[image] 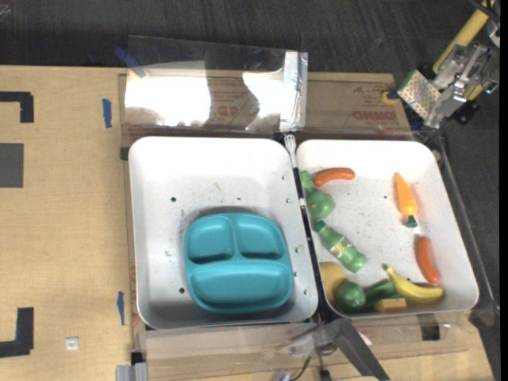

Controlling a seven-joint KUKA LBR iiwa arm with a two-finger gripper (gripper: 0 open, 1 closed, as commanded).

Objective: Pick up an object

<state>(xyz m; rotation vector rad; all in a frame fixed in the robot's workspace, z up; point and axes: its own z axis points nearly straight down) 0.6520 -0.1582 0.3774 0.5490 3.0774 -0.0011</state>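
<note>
Here, cardboard (349, 105) with unreadable red print behind right bin (456, 213), jaws' state impossible to tell.

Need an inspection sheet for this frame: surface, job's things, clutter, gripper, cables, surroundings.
Surface: cardboard-covered bench bearing two shallow white bins, left bin and right bin.
Job's things: in the right bin, yellow toy banana, orange toy carrot, two orange-red toy sausages, clear green bottle, green round toys.
Clutter: teal sectioned plastic tray in the left bin; clear plastic sheet behind it.
Gripper: arm's end at upper right, outside the bins, nothing seen held.
Cables: dark leads at the bottom edge.
Surroundings: dark floor; black tape marks.
</note>
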